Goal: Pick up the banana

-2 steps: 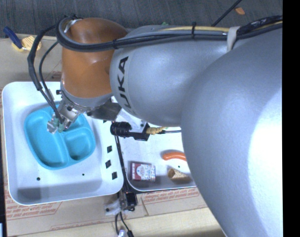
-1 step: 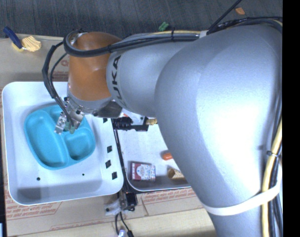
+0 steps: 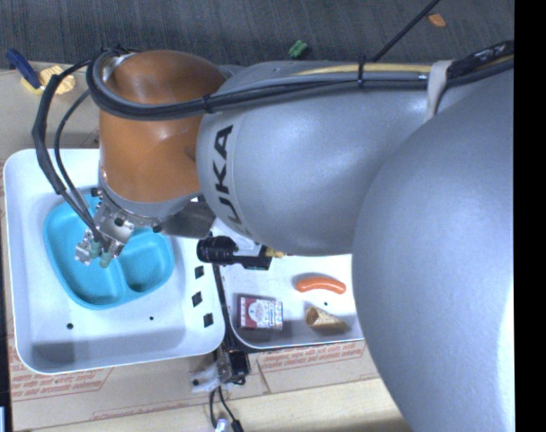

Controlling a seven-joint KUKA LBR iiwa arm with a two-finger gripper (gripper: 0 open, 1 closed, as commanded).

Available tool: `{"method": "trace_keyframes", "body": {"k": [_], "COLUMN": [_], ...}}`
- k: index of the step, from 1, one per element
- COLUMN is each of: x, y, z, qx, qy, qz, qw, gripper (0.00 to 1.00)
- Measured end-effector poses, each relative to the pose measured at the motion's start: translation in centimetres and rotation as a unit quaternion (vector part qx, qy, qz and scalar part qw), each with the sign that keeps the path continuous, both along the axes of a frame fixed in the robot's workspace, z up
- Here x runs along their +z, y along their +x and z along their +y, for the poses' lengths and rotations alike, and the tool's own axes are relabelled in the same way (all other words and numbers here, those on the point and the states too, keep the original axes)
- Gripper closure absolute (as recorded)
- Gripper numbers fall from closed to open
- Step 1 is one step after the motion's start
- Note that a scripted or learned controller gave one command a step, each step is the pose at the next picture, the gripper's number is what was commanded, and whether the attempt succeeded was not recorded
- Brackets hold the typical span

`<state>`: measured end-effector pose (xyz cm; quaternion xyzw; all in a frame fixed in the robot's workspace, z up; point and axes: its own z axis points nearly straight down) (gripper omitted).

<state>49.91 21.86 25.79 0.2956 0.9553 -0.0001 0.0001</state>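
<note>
While reaching into the left bin (image 3: 21, 241), I'm hovering my end effector (image 3: 98, 254) over the blue divided tray (image 3: 142, 273); can't tell if it's open or closed.

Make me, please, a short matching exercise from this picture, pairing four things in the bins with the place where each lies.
Things:
1. blue tray
2. orange sausage
3. dark red box
4. pincer

Places:
A. right bin, near its front left corner
B. left bin, on its floor
C. over the blue tray's left compartment
D. right bin, behind the tan wedge

Pairs: 1-B, 2-D, 3-A, 4-C
</note>
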Motion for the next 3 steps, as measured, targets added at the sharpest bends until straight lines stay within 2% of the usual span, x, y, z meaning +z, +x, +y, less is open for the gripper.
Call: {"method": "trace_keyframes", "body": {"k": [1,3], "x": [-9.3,-7.2], "y": [3.0,3.0], "z": [-0.1,0.0], "qx": [0.133,0.137], "qy": [-0.0007,-0.0018], "qz": [0.002,0.002], "qw": [0.9911,0.9906], "gripper": [1.0,1.0]}}
